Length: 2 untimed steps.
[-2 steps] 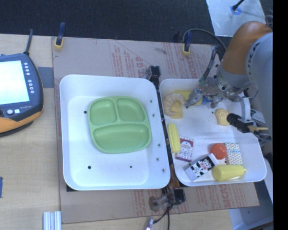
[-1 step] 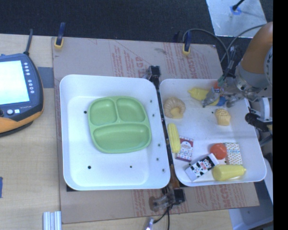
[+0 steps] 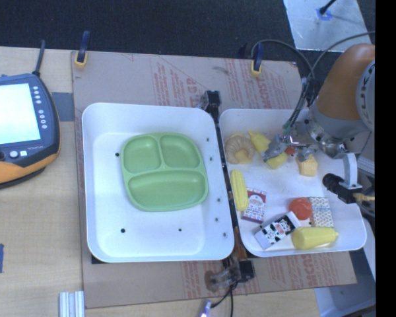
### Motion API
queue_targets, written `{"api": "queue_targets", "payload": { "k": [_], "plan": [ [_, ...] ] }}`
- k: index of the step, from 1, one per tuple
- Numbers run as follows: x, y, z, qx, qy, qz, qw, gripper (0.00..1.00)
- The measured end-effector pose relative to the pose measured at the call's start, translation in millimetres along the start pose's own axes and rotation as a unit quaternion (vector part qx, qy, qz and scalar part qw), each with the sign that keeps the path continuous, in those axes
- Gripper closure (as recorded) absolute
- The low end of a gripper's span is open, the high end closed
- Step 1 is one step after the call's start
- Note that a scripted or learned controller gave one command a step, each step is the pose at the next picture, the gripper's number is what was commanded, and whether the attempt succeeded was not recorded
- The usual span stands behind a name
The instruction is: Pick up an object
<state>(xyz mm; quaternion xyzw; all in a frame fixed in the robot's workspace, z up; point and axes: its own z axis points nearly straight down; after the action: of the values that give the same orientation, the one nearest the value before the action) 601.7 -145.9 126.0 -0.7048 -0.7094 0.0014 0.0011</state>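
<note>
Across the bench, a brown board point(image 3: 185, 71) carries two shallow white bins side by side: the left bin point(image 3: 99, 177) holds a pale green plastic plate with three compartments point(image 3: 164, 172), lying flat near its middle, and the right bin point(image 3: 356, 233) holds a scatter of small toy foods. Next in size, the grey arm with its orange band point(image 3: 346, 78) reaches in from the right and hangs over the far part of the right bin, its gripper point(image 3: 282, 145) low among the pieces there; whether the gripper is open or closed cannot be told at this slant, and nothing can be seen held by it. At the far left of the bench lies a handheld control tablet with a pale screen and an orange underside point(image 3: 16, 131). In the right bin, a long yellow block point(image 3: 313, 237) rests at the near edge, a yellow corn cob point(image 3: 238, 188) lies along the left wall, a beige round bun-like piece point(image 3: 238, 148) sits at the far left, a small yellow chunk point(image 3: 275, 161) lies just beside the gripper, and a red round piece point(image 3: 301, 208) sits between a patterned packet point(image 3: 321, 211) and a black-and-white box point(image 3: 275, 232). The yellow chunk seems the likeliest target. It is probably light, stiff, smooth plastic, apt to skid on the bin floor, so a hold across its narrow sides, centred, would suit best.
</note>
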Motion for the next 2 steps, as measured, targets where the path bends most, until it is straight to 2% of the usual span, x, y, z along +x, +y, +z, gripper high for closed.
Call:
{"api": "queue_targets", "payload": {
  "k": [1, 2],
  "plan": [
    [-27.4, 38.6, 35.2, 0.007, 0.003, 0.002, 1.0000, 0.00],
    [-28.0, 38.2, 25.6, 0.007, 0.002, 0.001, 1.0000, 1.00]
  ]
}}
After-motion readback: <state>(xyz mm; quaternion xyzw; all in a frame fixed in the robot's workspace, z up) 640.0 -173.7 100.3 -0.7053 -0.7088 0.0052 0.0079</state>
